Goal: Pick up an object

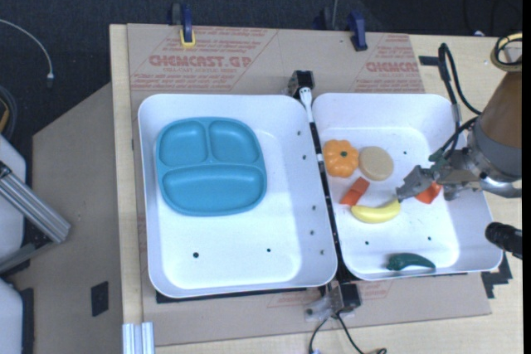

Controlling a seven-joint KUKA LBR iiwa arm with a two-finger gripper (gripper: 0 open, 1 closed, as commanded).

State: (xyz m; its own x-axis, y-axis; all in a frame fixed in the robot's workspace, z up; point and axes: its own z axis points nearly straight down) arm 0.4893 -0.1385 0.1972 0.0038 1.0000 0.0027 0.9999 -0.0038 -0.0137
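The right bin point(431, 116) holds several toy foods. An orange pumpkin point(339, 157) sits at its left, with a tan round disc point(376, 163) beside it. Below them lie a small red piece point(354, 193) and a yellow banana point(376, 212). A green item point(411, 263) rests near the bin's front edge. My gripper point(425, 183) hangs low over the middle right of this bin, right of the banana's tip. A small red-orange piece point(428, 196) shows right under the gripper, touching or very close to it.
The left bin point(166, 244) bears a blue divided plate point(212, 165) in its upper left. A black divider with clips point(315, 153) runs between the bins. Cables point(452, 87) trail over the right bin's far right corner.
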